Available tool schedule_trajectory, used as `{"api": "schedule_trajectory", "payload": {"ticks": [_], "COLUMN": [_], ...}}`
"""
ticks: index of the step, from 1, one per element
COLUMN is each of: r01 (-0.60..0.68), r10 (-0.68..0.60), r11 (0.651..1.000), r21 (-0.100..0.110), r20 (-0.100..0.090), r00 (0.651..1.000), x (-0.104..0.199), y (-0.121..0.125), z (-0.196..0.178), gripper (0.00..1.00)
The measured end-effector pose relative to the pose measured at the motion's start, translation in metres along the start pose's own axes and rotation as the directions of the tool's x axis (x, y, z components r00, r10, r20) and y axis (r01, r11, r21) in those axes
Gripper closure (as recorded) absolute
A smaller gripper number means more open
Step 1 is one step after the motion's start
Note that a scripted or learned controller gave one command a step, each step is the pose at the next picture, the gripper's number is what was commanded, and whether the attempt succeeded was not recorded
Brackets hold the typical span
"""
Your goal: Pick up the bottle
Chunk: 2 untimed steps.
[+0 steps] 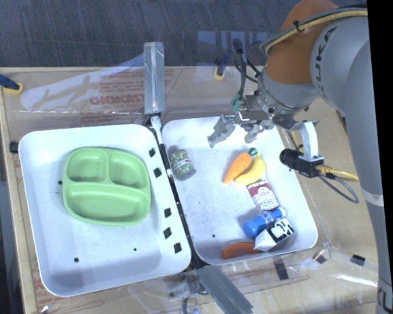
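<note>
Up near the back edge of the right bin [297,178], the gripper [234,130] hangs with its two fingers spread apart and nothing between them, so it's open and empty. One finger tip pokes out toward the middle of the bench, the other sits closer to the wrist, and the grey arm [338,51] with its orange band comes in from the right behind it.

Just below the gripper and a touch to the right is a toy carrot [237,167], lying at a slant and touching the yellow top of the bottle [259,185]. The bottle lies flat on the bin floor, yellow end pointing up toward the gripper, red label further down toward the front of the bin. So its long axis runs roughly back-to-front, leaning a little to the right at the near end. From the gripper, the bottle is forward and slightly right, with the carrot partly in the way at the near tip.

My guess is the grab wants to land on the labelled middle, fingers straddling across the narrow width, staying off the carrot.

Further out: a blue toy [262,222] and a black-and-white thing [278,232] touch the bottle's lower end, a red-orange piece [237,250] lies by the front wall, and a small jar [180,162] sits near the divider. The left bin [49,268] holds a green divided plate [107,185].
</note>
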<state>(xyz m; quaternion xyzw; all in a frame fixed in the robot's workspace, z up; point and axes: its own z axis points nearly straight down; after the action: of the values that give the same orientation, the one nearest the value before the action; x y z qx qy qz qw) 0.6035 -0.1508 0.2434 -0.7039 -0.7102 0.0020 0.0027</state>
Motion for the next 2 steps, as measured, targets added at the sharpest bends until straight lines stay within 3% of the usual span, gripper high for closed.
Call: {"api": "schedule_trajectory", "payload": {"ticks": [1, 2], "r01": [-0.112, 0.057], "r10": [0.112, -0.057], "r11": [0.994, 0.998], "r21": [0.000, -0.003], "r20": [0.000, -0.001], "r00": [0.994, 0.998], "x": [-0.039, -0.052], "y": [-0.098, -0.126], "z": [0.052, 0.152], "gripper": [0.00, 0.00]}}
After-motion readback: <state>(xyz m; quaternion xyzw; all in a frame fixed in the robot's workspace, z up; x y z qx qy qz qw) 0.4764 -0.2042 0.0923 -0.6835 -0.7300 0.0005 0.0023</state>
